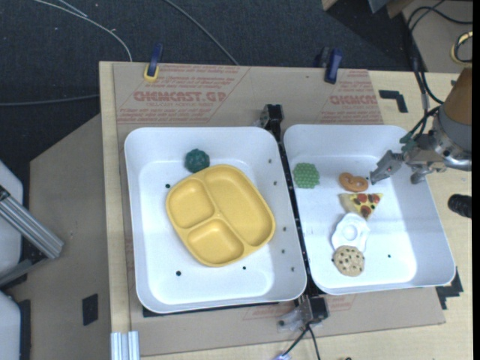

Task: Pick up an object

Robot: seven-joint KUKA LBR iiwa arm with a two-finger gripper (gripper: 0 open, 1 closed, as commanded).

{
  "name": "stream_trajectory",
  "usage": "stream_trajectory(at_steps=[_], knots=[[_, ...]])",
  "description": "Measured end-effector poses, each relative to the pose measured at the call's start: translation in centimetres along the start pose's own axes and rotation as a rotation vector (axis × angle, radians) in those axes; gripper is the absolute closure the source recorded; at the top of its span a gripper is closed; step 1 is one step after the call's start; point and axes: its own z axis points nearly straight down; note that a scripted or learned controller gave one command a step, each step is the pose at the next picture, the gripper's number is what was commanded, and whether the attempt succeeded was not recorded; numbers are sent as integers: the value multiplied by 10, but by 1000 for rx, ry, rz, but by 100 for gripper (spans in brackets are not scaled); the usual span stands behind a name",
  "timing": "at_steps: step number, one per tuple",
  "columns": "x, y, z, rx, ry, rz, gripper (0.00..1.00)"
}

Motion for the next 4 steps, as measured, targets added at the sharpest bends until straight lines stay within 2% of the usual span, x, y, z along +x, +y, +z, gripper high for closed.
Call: stream_trajectory(at_steps=[1, 2, 3, 4], knots=[[1, 3, -8, -14, -3, -4, 0], [-4, -5, 40, -8, -1, -3, 0], [-5, -2, 88, -20, -5, -4, 0], [-4, -1, 77, -23, -5, -4, 100]])
